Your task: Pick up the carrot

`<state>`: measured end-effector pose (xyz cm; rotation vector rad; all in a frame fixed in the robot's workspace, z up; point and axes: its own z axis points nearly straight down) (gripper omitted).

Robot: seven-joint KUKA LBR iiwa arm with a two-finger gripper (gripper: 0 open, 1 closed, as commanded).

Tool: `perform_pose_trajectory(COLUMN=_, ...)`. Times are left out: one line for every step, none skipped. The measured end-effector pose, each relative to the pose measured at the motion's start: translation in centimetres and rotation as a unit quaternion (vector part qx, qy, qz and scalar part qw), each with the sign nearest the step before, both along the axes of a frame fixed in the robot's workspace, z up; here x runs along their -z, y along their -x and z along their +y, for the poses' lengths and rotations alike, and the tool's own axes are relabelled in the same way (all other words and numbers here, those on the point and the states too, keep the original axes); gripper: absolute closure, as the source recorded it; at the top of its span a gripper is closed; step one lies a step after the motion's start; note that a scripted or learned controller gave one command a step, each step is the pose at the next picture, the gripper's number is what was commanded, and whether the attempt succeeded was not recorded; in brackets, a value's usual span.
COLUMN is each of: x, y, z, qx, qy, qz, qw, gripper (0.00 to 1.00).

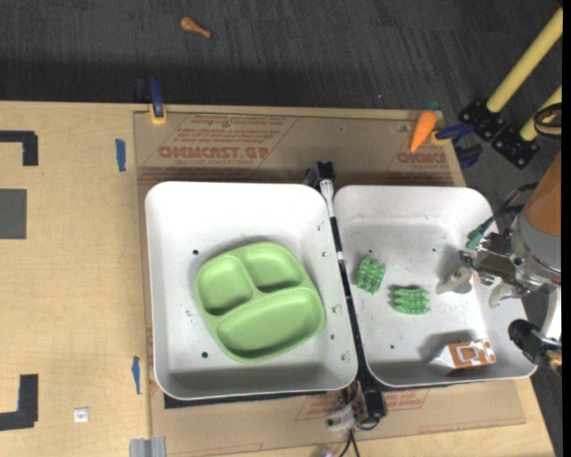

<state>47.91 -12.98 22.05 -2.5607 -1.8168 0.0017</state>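
An orange carrot (422, 130) with a green top lies on the brown board just behind the right bin (393, 210), outside it and next to a blue clamp. My gripper (459, 275) hangs low over the right side of the right bin, well in front of the carrot and apart from it. Nothing shows in its grasp. The nearest item to it is a green ridged piece (410, 300) a little to its left.
A second green ridged piece (370, 274) lies near the right bin's left wall. A small white and orange box (466, 354) sits at its front right. The left bin (178, 223) holds a green divided plate (259, 299). A small orange object (194, 27) lies on the dark floor beyond the bench.
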Motion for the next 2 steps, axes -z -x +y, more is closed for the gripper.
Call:
perform_pose_trajectory(x=2.1, y=0.0, z=0.2, qx=-0.238, qy=-0.0006, qz=0.0, qw=0.9713, gripper=0.0)
perform_pose_trajectory(x=2.1, y=-0.1, z=2.3, qx=-0.356, qy=-0.0004, qz=-0.001, qw=0.9343, gripper=0.0)
